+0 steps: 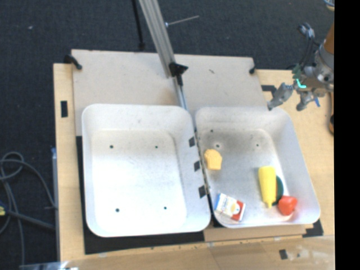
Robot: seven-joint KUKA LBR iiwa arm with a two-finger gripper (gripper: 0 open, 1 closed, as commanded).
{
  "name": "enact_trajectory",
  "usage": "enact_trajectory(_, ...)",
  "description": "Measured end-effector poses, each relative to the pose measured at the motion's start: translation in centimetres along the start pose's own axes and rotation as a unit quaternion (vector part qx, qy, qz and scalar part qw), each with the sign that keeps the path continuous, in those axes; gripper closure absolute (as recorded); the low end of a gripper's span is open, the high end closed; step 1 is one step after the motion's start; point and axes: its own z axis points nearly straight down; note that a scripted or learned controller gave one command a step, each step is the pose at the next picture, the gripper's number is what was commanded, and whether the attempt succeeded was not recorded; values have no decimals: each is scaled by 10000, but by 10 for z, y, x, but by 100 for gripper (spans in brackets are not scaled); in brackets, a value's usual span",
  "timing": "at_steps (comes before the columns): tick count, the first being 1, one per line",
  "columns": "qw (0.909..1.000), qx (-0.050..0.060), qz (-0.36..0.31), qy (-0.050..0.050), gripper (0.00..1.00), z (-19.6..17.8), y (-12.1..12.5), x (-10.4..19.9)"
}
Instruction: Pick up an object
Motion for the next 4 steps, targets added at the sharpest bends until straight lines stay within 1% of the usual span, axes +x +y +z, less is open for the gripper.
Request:
enact_trajectory(1, 10000, -15, -15, -17, 0, -3, 1, 0)
enact_trajectory(3, 10000, -5, -8, -12, 0, 81, 7, -6)
enact_trajectory(4, 10000, -1, -7, -10, 0, 124, 4, -4)
